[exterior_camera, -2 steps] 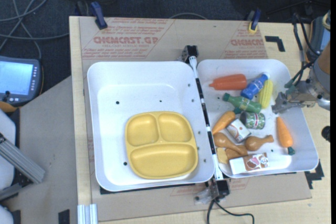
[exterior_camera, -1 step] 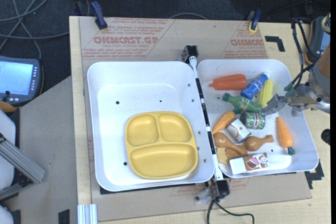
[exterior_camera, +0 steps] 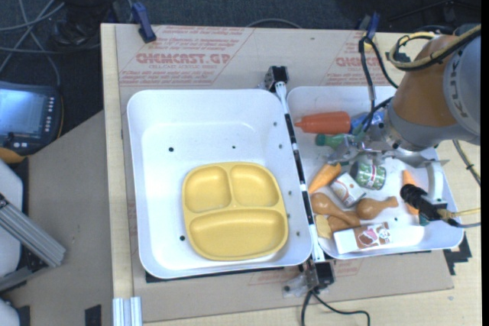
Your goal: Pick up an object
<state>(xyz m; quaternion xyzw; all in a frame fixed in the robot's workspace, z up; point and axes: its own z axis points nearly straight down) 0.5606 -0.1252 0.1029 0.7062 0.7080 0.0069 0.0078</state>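
The gripper hangs low in the right bin, likely to grab something; whether its jaws are spread, I cannot tell. A green can lies just beneath them, a carrot to their left.

Both white bins look like smooth, slightly glossy plastic. The yellow divided plate is matt plastic. The bench top is printed brown cardboard, dull and flat. Toy carrot and drumstick appear smooth moulded plastic.
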